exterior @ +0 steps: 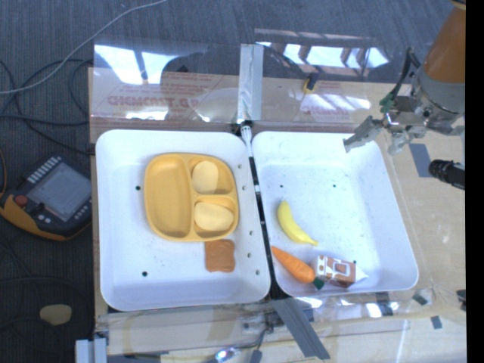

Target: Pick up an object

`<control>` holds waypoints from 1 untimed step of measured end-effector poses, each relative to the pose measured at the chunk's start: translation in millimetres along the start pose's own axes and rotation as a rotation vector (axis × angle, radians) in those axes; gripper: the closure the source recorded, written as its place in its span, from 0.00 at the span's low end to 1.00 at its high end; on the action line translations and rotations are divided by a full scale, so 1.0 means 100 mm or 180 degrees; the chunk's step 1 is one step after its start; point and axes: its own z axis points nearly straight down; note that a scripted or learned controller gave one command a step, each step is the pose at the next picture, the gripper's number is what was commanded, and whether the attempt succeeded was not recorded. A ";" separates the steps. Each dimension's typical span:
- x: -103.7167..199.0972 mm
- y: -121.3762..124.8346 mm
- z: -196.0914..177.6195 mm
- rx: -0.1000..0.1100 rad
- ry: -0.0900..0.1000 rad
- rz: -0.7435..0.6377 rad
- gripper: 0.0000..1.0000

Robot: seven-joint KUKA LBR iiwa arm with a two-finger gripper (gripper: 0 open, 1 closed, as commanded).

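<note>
Nearest the camera, in the right bin [393, 225], a small brown-and-white carton [336, 271] lies at the front edge, its printing too small to read. An orange carrot [293, 265] lies just left of it, and a yellow banana [293, 224] sits just behind the carrot. In the left bin [113, 225], a brown biscuit-like piece [220, 256] lies just in front of a yellow divided tray [168, 197]. Beyond the bins, faint reddish lettering on cardboard [151, 100] is unreadable. The gripper [376, 133] hangs over the right bin's far right corner, fingers spread, holding nothing.

Banana [296, 225], carrot [293, 265] and carton [336, 271] share the right bin [355, 195].
</note>
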 end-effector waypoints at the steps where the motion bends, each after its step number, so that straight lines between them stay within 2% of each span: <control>1: 0.04 0.26 -0.08 0.0004 -0.0007 0.0811 0.00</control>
